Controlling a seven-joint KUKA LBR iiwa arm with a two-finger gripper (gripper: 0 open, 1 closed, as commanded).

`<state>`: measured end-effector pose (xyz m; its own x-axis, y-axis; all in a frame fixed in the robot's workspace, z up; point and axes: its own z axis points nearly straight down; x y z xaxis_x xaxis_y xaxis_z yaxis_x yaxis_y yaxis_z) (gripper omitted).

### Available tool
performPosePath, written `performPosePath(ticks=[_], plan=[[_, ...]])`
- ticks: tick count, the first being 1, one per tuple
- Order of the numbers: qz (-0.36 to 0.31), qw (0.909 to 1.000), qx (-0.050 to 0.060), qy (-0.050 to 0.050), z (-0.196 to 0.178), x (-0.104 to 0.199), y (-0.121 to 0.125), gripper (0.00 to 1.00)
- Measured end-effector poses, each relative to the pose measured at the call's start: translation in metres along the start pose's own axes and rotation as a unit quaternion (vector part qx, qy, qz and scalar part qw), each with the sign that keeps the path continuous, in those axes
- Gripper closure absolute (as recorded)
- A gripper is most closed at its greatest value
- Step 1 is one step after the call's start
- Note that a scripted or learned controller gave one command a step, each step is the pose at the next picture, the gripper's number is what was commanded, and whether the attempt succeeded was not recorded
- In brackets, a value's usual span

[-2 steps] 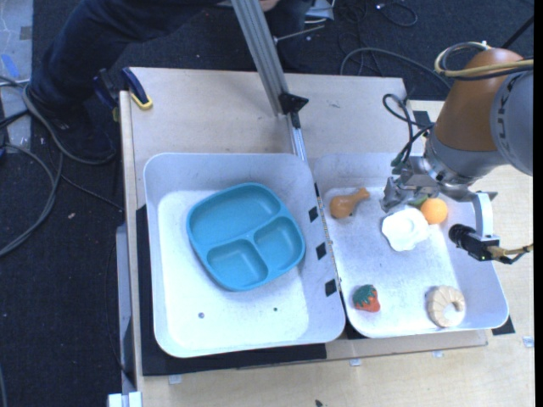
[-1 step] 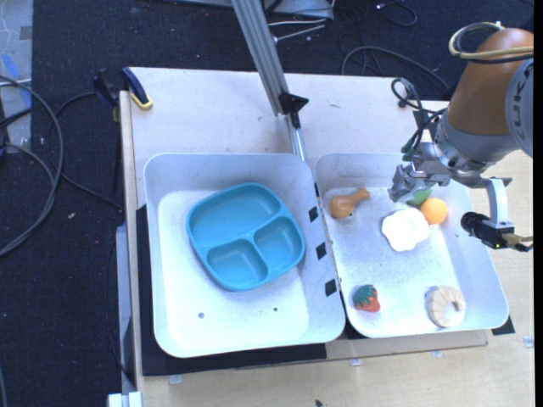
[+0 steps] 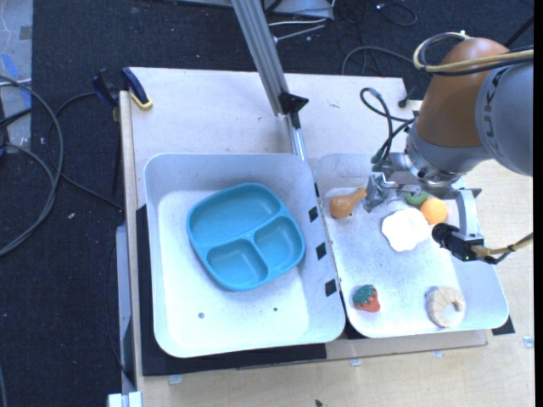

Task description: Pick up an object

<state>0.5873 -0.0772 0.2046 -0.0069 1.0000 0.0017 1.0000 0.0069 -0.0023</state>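
The left bin (image 3: 170,329) holds a blue plate (image 3: 245,235) with 3 compartments. In the right bin (image 3: 484,308), a tan drumstick-shaped toy (image 3: 344,203) lies at the upper left, a strawberry (image 3: 366,298) near the front, then a white piece (image 3: 405,229), an orange ball (image 3: 434,211) and a beige shrimp-like piece (image 3: 445,305). The gripper (image 3: 382,186) hangs just beside the drumstick; how wide it stands cannot be told.

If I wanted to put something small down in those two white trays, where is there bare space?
The left bin has bare floor along its near edge, below the blue divided plate. The right bin has a bare patch between the strawberry and the shrimp-like piece. Its far end is crowded: drumstick, white piece, orange, gripper.
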Motion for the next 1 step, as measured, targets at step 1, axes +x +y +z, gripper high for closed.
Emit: performPosePath(ticks=[1], plan=[[-0.001, 1.0, 0.0, 0.0, -0.009, 0.0608, -0.013, 1.0]])
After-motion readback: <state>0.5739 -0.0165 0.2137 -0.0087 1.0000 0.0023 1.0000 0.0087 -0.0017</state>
